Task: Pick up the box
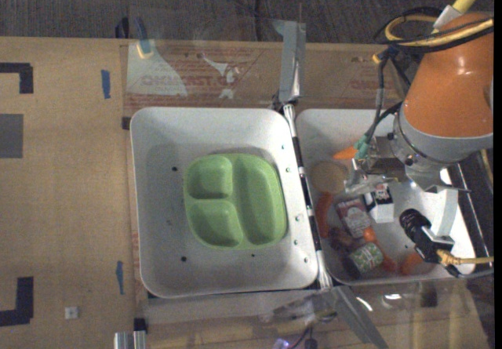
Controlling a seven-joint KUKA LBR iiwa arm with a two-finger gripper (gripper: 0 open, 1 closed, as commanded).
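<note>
The box [354,216] lies in the right bin [314,129], amid cluttered items, its long axis running roughly twelve to six. It sits at about seven o'clock from my gripper [375,175], just beside it. Whether my gripper is released or clenched I cannot tell, my own wrist hiding it.

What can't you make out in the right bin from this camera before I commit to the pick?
- Gripper: fingers too blurred and cluttered to read, camera view.
- Right bin: far side covered by the arm.
- Small box: label too small to read.
- Items around it: overlapping, edges unclear.
</note>
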